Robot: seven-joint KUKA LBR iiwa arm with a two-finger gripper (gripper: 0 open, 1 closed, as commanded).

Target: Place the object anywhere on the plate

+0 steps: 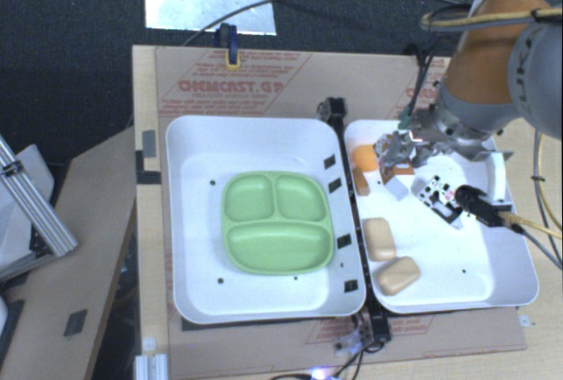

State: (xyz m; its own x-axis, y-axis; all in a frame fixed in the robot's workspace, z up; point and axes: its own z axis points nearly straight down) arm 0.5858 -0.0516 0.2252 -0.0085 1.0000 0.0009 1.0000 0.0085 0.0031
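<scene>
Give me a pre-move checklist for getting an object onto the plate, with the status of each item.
1. Plate sits flat in left bin: ok.
2. Nothing lies on the plate: ok.
3. Gripper is over right bin, near orange object: ok.
4. An object sits between the fingers: cannot tell.
5. Two tan blocks lie apart from the gripper: ok.
6. Divider between bins must be crossed: not yet done.
</scene>
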